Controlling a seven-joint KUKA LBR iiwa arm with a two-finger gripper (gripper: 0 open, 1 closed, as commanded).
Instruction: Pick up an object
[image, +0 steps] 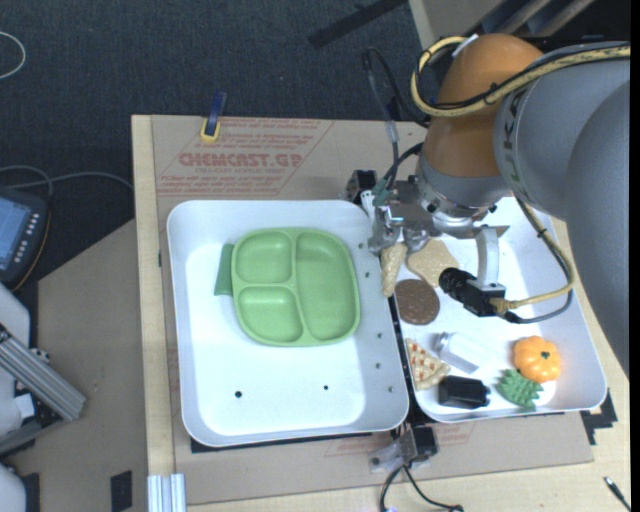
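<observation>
Claw (415, 235): lowered over the far left corner of the right bin (585, 375); whether it is open or shut cannot be told, nor whether anything is held.
Landmark: the brown disc (417, 301).
Candidate objects: a pale wedge (432, 260) just behind the disc, a narrow tan piece (391, 268) beside it toward the left bin (200, 330); a pizza slice (424, 364), a clear piece (458, 350) and a black block (463, 391) in front; an orange pumpkin (536, 358) and a green leaf (520, 387) well to the right.
Risk, crowding: the pieces near the disc lie touching, so two might be pinched or one pushed aside.
Risk, wall: the bin edge is close, so a finger might be blocked.
Risk, flatness: thin pieces might be missed.
Green tray (295, 285): in the left bin, well apart from the disc.
</observation>
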